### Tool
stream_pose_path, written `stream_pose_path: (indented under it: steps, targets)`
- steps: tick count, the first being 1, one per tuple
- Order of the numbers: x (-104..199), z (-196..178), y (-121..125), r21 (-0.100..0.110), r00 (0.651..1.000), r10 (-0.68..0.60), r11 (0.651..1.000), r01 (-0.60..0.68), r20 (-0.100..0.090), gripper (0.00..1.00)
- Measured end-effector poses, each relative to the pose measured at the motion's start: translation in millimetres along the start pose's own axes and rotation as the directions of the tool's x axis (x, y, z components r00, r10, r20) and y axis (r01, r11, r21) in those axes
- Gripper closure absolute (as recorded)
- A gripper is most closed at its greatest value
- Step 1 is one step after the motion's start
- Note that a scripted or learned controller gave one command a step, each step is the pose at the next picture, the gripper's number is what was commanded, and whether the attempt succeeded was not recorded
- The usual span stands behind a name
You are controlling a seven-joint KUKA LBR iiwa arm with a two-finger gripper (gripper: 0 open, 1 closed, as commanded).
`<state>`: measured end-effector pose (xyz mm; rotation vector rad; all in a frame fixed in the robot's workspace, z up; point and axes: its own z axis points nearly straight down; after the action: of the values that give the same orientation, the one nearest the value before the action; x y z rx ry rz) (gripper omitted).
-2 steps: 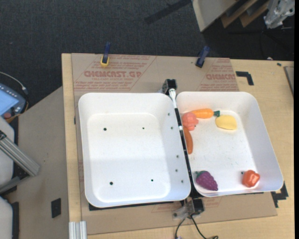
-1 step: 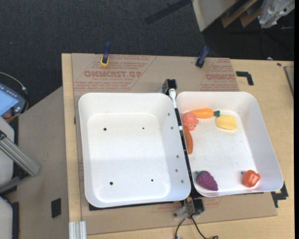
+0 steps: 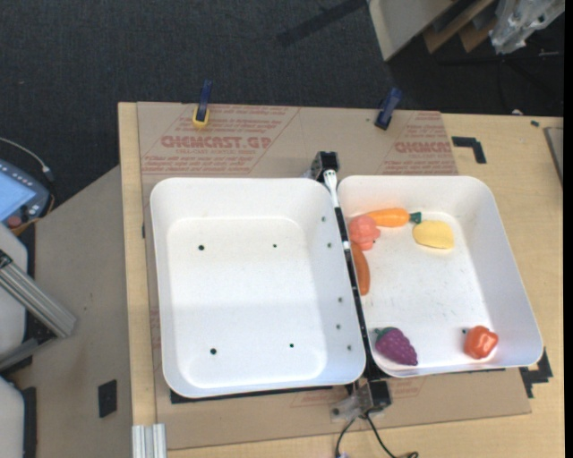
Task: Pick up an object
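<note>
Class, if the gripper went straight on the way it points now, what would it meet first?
Unclear: the gripper is blurred at the top right, off the right bin. Pointing down, it would likely meet dark floor.

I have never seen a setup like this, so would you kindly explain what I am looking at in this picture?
This is one camera fixed above a workbench, looking down at a slant. A brown cardboard sheet, held by a blue-and-yellow clamp and a dark blue clamp, bears two shallow white plastic bins. A robot arm reaches in from the right to pick things up. The left bin shows only small dark dots in its floor. The right bin holds toy food: an orange carrot, a yellow lemon, a pink round fruit, a second orange carrot-like piece, a purple grape bunch and a red-orange pepper. All lie loose on the bin floor.
</note>
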<state>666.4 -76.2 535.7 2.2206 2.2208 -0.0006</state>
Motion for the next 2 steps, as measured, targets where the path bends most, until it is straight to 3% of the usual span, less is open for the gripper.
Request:
stream_pose_path:
  steps: [2]
  targets:
    - [28.4, 0.1, 0.0, 0.001, 1.0, 0.0, 1.0, 0.0, 0.0, 1.0]
